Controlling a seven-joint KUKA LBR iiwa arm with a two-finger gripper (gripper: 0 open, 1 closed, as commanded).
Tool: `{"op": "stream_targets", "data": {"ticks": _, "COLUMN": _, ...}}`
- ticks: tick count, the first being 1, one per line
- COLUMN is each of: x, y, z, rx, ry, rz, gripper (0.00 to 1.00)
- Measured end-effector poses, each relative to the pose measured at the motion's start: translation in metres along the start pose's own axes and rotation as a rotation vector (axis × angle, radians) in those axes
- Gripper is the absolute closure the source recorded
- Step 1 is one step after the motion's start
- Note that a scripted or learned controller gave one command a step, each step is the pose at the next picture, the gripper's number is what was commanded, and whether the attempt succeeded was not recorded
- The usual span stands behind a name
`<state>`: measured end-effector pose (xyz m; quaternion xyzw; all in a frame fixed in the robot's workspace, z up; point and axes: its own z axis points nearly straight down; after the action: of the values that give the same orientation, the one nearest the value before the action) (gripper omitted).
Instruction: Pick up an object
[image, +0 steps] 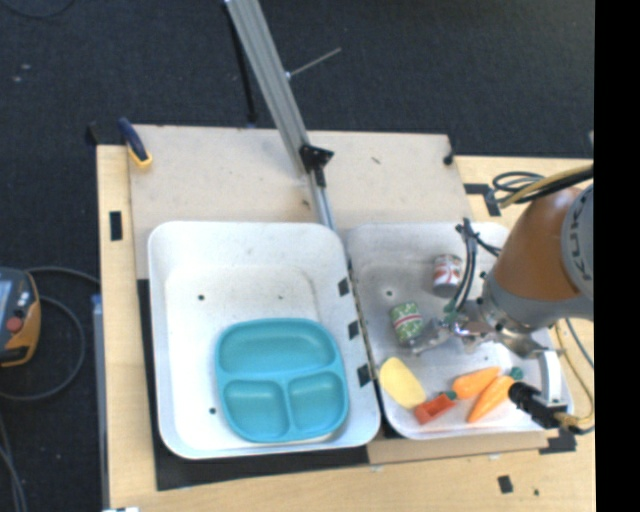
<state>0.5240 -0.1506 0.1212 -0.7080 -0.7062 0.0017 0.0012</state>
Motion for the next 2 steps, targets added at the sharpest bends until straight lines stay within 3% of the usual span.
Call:
{"op": "stream_targets", "data": {"ticks": 1, "x": 0.000, "y": 0.002, "z": -0.014, "rx": -0.008, "ry": 0.001, "rz": 0.005, "gripper": 1.00}}
{"op": "stream_targets", "data": {"ticks": 2, "x": -0.011, "y": 0.004, "z": -0.062, "rx": -0.010, "ry": -0.002, "rz": 0.003, "gripper": 1.00}}
